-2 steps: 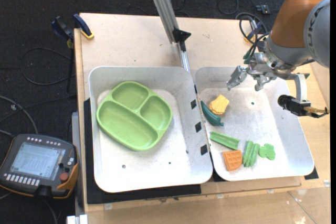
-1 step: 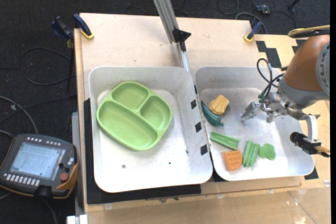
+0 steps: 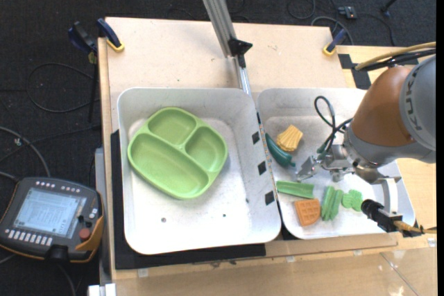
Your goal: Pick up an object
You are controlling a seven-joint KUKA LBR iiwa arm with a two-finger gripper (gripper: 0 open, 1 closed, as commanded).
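We hang our end effector point(image 3: 310, 166) low over the right bin point(image 3: 277, 102), where the pickable toys crowd: a yellow piece point(image 3: 290, 138), a dark green curved piece point(image 3: 279, 151), a green bar point(image 3: 295, 188), an orange block point(image 3: 306, 211). We cannot tell its opening, and nothing visibly sits in it. The left bin point(image 3: 132, 218) holds a green divided plate point(image 3: 177, 152). The bin's near rim hems the toys closely.

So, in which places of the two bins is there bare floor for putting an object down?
In the left bin, bare floor lies below the green divided plate and along its right wall. The right bin is crowded: yellow piece, green stick, orange block and gripper. Only its upper left corner is bare.
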